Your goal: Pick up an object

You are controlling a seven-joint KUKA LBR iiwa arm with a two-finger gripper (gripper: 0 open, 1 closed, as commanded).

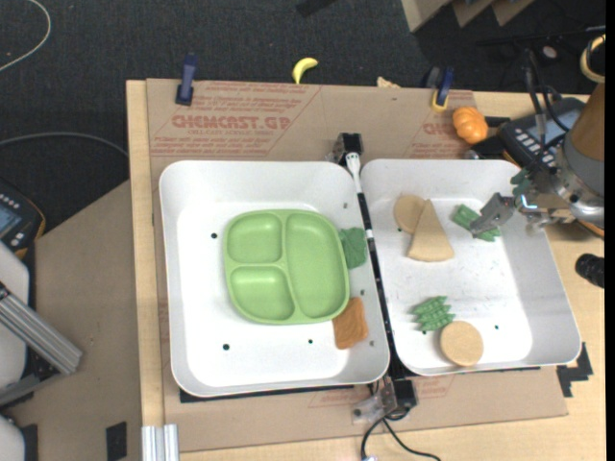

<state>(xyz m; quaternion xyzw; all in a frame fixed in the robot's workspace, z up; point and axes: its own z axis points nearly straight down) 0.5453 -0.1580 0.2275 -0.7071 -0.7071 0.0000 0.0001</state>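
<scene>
The claw (500,213) sits low in the right bin (538,286), right on a small green toy (471,219); can't really tell if it's open or gripping.

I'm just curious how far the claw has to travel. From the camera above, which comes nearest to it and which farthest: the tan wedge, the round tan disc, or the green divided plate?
From the gripper, over the right bin:
1. Tan wedge, to its left in the same bin.
2. Round tan disc, at that bin's front edge.
3. Green divided plate, in the left bin.
</scene>
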